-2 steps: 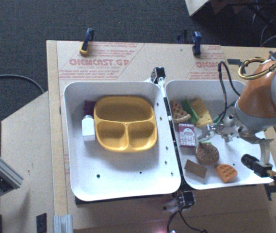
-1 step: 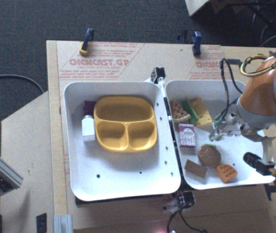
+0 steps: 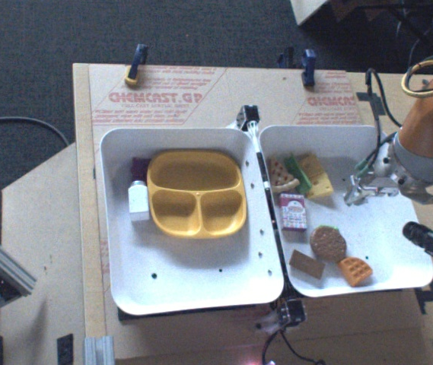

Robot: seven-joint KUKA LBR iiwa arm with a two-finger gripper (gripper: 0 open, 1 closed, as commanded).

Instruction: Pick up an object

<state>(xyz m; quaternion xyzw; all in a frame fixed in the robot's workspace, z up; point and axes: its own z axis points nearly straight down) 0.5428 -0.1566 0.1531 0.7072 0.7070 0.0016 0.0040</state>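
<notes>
Gripper (image 3: 358,190) above right bin (image 3: 399,276).
Finger state: cannot tell. Nearest item: yellow block (image 3: 316,178), apart.

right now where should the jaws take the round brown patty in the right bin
Probably across the patty's rounded rim, coming straight down from above. It looks to lie flat on the right bin's floor, so only the edges offer a grip. The brown slab sits close at its lower left, so close the jaws along the other diagonal.
</notes>
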